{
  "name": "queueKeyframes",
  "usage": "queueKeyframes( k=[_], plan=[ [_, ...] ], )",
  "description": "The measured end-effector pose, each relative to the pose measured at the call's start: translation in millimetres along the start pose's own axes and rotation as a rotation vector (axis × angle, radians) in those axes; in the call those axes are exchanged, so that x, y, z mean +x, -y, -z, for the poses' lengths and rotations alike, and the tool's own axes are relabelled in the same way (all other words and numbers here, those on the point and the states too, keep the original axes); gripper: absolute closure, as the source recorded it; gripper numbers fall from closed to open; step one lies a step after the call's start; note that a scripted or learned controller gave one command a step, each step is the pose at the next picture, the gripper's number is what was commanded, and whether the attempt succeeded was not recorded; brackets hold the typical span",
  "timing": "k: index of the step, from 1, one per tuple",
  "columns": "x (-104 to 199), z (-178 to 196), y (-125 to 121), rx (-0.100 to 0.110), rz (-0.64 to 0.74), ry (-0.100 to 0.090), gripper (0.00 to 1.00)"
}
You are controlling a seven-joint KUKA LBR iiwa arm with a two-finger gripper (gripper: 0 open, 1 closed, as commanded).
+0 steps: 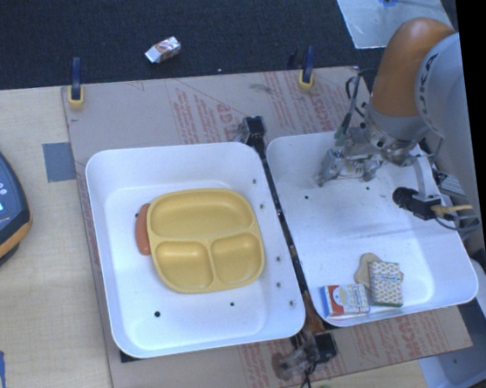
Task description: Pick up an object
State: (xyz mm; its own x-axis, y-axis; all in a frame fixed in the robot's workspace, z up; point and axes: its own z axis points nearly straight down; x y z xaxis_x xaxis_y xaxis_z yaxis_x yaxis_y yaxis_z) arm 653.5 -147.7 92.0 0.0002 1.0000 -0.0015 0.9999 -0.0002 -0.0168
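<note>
Showing 2 white bins: left bin (118, 248) w/ 1 yellow divided plate (205, 239) over 1 orange item (142, 230). Right bin (334, 221) has 3 small packets (370, 285) at near edge. Gripper (345, 167) above its far end; finger state can't be told.

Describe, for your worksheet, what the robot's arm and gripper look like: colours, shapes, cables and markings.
The arm is a thick, rounded grey tube with a smooth orange band curving over the section above the wrist. Thin dark cables loop down beside the wrist. The gripper is a small grey metal assembly with slim, pointed parts. A black fitting with pale wiring sits below it. No markings are legible.
</note>
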Motion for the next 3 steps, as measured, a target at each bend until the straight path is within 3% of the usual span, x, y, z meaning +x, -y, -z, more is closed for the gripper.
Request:
queueKeyframes(
  k=[1, 2, 3],
  plan=[
    [-4, -1, 50, -0.012, 0.005, 0.0, 0.0],
    [9, -4, 3, 0.014, -0.003, -0.004, 0.0],
    [4, -4, 3, 0.012, -0.005, -0.004, 0.0]
  ],
)
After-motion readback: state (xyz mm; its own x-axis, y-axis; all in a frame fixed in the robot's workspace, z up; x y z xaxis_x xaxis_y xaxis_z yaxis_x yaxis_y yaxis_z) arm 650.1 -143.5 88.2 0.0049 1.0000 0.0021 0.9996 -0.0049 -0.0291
